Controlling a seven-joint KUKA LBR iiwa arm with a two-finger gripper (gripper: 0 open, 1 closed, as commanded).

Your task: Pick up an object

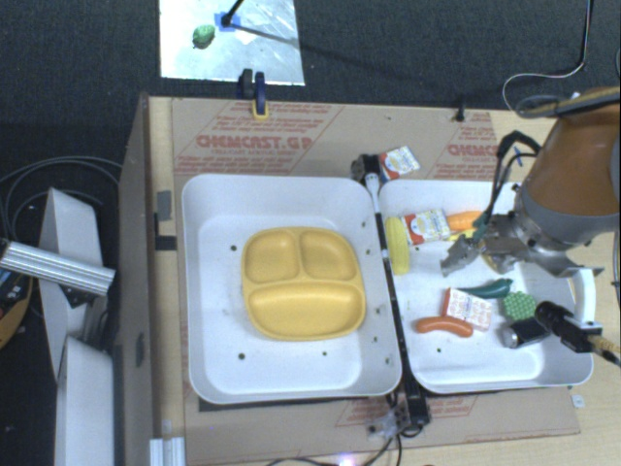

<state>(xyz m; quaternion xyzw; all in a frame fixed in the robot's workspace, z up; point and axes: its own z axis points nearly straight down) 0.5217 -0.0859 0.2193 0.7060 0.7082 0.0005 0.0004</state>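
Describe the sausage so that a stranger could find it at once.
Look in the white bin on the view's right, toward its near edge. The sausage lies just in front of a small red-and-white packet. It is the only smooth, reddish-orange rod there, rounded at both ends.

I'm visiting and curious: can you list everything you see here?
bins: two, white, side by side
divided plate: one, yellow, in left bin
corn cob: one, yellow, right bin, left wall
packet: one, red-white, right bin, far side
orange piece: one, orange, beside the packet
pepper: one, green, right bin middle
knobbly piece: one, green, right of pepper
card: one, red-white, near the pepper
sausage: one, reddish, right bin, near side
small packet: one, white-red, on cardboard behind bins
arm: one, grey and orange, from right
gripper: one, grey, over right bin
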